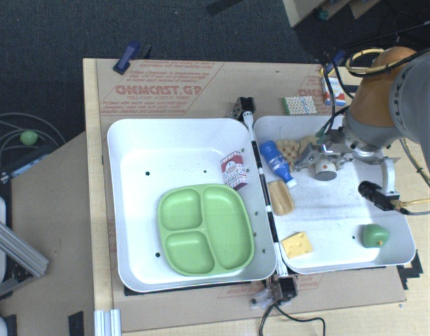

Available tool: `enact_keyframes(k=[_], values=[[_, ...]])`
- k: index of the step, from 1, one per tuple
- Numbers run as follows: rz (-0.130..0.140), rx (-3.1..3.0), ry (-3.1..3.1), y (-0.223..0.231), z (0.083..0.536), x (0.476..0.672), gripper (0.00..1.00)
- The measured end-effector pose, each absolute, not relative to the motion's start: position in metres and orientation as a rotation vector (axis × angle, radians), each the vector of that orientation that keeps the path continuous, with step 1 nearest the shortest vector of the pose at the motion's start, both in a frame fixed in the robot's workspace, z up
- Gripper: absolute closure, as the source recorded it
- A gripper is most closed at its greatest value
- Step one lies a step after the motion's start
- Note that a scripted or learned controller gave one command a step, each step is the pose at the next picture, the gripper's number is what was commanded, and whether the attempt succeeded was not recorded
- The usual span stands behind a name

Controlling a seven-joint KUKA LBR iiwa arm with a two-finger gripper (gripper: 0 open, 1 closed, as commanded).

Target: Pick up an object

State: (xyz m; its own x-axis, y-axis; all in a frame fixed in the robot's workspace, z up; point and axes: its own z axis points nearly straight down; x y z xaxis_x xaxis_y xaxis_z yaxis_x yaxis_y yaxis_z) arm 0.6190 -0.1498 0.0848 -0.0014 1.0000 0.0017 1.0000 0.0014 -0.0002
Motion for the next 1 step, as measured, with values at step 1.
enact_keyframes(k=[1], values=[[-0.001,-2.220,-2.223,-0.1506,0.0950,0.6192,1.00]])
